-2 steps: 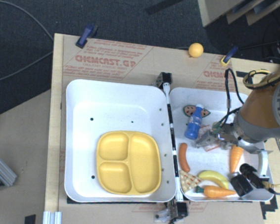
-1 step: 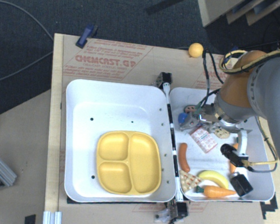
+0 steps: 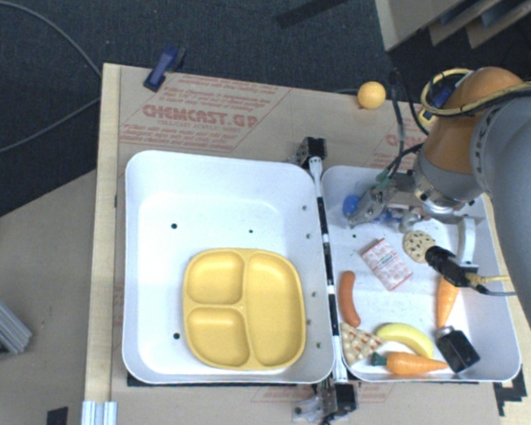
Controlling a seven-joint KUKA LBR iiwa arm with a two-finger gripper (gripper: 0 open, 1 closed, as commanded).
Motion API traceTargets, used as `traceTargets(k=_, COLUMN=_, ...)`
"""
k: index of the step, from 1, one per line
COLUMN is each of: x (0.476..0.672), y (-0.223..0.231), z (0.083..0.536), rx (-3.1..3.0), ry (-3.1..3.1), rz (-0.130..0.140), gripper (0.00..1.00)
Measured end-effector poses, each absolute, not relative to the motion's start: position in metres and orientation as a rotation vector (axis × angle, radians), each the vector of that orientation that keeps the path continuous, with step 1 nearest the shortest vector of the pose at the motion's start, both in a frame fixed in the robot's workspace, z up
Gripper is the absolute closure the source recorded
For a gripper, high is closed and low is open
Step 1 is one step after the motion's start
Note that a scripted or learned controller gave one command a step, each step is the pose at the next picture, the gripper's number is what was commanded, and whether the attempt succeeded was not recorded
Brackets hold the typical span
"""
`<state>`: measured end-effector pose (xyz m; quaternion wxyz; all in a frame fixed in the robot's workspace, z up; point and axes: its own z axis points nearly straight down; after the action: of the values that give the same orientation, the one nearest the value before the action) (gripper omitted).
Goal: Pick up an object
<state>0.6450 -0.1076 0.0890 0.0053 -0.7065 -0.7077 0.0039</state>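
The gripper (image 3: 386,203) hovered low in the right bin (image 3: 496,349), grip state indiscernible; next: descend onto the blue object (image 3: 351,206)

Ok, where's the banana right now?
In the camera view, the banana lies in the right bin near its front edge, just above a carrot and right of the waffle-patterned piece.

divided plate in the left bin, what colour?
Yellow. The divided plate shows clearly in the camera view, lying in the left bin.
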Motion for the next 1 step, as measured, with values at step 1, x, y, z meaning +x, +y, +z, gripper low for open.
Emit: traceTargets(k=1, x=0.6564, y=-0.096, z=0.0788, rx=-2.195, ry=-2.2, rz=0.053, gripper=0.0)
